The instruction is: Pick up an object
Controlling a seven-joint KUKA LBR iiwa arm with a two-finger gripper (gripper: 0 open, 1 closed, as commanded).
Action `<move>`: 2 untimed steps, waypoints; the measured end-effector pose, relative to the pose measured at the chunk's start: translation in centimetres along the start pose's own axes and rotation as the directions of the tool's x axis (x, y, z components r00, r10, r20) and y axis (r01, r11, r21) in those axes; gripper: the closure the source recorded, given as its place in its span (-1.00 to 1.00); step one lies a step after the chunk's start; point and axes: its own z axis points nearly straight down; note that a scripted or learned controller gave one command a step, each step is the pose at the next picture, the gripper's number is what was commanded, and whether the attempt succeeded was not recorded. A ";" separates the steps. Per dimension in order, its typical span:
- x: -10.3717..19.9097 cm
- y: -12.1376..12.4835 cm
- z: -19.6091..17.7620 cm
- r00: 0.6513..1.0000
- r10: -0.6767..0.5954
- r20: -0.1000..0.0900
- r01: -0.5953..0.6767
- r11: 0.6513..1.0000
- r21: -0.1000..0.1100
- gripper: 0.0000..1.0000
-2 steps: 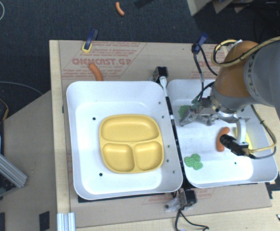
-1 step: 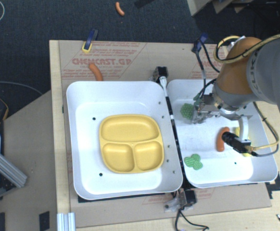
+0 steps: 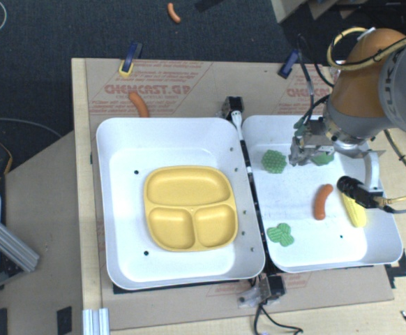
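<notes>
The approach stage of the pick is judged to be in hand: the tool [image 3: 307,153] is lowered into the right bin [image 3: 377,253], directly over a green item [image 3: 322,158] that is partly hidden beneath it. Whether that item is gripped cannot be told, and the tool's opening cannot be made out either. A second green piece [image 3: 273,161] lies just left of the tool, a sausage [image 3: 321,202] below it, and a yellow item [image 3: 355,210] below and to its right. A firm closure and a straight lift are judged to be called for next.
</notes>
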 end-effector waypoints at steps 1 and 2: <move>-0.2 0.7 -6.3 1.000 -0.001 0.000 0.001 1.000 0.000 1.00; -0.2 0.8 -6.6 1.000 0.000 -0.001 0.000 1.000 0.004 1.00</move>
